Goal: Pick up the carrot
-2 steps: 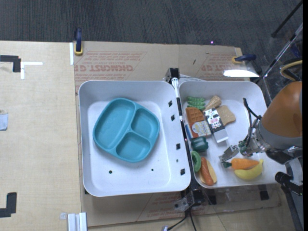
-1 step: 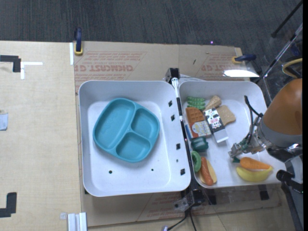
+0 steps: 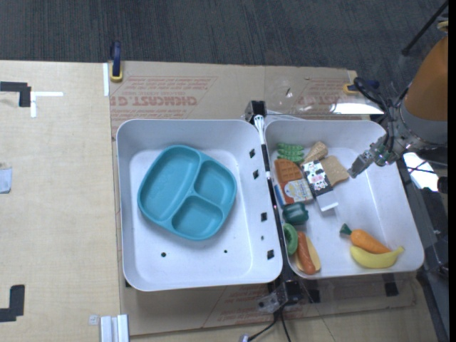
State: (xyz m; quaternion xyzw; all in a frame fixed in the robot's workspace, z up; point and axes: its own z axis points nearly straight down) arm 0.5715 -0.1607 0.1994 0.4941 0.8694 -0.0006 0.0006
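Two shallow white bins sit side by side on the surface (image 3: 57, 212), the left bin (image 3: 192, 269) in the middle of the frame and the right bin (image 3: 399, 212) toward the right edge. The left bin holds a blue divided plate (image 3: 187, 192), lying flat in its upper left part. The carrot (image 3: 367, 240) lies in the lower right corner of the right bin, its green top pointing up and left, its orange body resting against a banana (image 3: 376, 258) just below it. Along the left wall of the right bin is a cluster of toy food: a green piece (image 3: 290, 150) at the top, a tan piece (image 3: 315, 151) beside it, an orange packet (image 3: 288, 177), a small dark carton (image 3: 314, 176), a brown slice (image 3: 335, 169), and lower down a green pepper (image 3: 294, 214) and a hot dog (image 3: 307, 254). A small white block (image 3: 328, 206) lies near the bin's middle. The arm (image 3: 427, 98) enters from the upper right of the frame, and the claw (image 3: 360, 164) hangs over the upper right part of the right bin, just beside the brown slice and well apart from the carrot. Whether the claw is wide or narrow cannot be told; nothing visible sits in it.
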